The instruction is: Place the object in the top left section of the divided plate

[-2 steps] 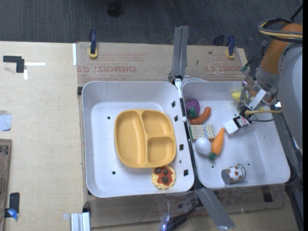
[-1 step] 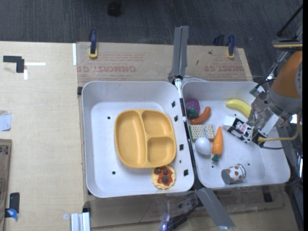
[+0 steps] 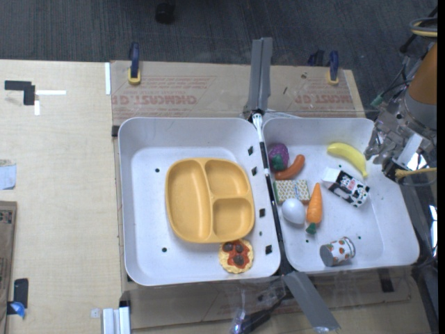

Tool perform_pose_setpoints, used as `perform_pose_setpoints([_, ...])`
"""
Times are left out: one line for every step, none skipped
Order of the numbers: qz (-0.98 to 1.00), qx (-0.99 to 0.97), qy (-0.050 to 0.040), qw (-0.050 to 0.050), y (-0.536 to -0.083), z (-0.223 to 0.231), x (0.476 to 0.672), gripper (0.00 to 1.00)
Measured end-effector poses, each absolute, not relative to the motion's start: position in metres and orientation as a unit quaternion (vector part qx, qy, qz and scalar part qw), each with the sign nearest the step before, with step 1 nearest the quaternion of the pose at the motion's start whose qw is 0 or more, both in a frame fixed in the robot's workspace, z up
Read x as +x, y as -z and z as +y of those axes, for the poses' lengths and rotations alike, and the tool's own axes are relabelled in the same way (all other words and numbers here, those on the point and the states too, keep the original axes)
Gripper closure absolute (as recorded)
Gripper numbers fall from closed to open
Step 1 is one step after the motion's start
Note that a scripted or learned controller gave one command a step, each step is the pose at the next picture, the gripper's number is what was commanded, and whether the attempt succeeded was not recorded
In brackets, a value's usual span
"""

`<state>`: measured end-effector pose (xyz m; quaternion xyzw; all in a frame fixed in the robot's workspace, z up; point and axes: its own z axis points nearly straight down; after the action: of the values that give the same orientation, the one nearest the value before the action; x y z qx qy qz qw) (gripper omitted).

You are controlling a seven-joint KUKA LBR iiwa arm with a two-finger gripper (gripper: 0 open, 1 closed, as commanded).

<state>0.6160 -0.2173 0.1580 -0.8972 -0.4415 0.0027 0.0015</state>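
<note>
A yellow divided plate point(image 3: 177, 207) lies in the middle of the left bin point(image 3: 139, 152), with one long section on its left and two smaller ones on its right; all three hold nothing. The gripper point(image 3: 384, 145) hangs over the right rim of the right bin point(image 3: 389, 249), just right of a yellow banana point(image 3: 348, 157). I see nothing held in it. The grey arm with its orange band point(image 3: 424, 82) comes in from the right edge.
The right bin holds a purple and green vegetable point(image 3: 279, 155), a sausage point(image 3: 292, 166), a cracker point(image 3: 292, 189), a white egg point(image 3: 293, 211), a carrot point(image 3: 315, 204), a black-and-white carton point(image 3: 348, 186) and a small can point(image 3: 338, 251). A small pizza point(image 3: 236, 256) lies below the plate.
</note>
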Motion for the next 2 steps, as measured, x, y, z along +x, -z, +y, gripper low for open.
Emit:
perform_pose_setpoints([-0.413, -0.911, -0.0035, 0.002, -0.087, -0.117, 0.607, 1.00])
perform_pose_setpoints([-0.419, -0.908, -0.0037, 0.002, -0.087, -0.181, 0.529, 1.00])
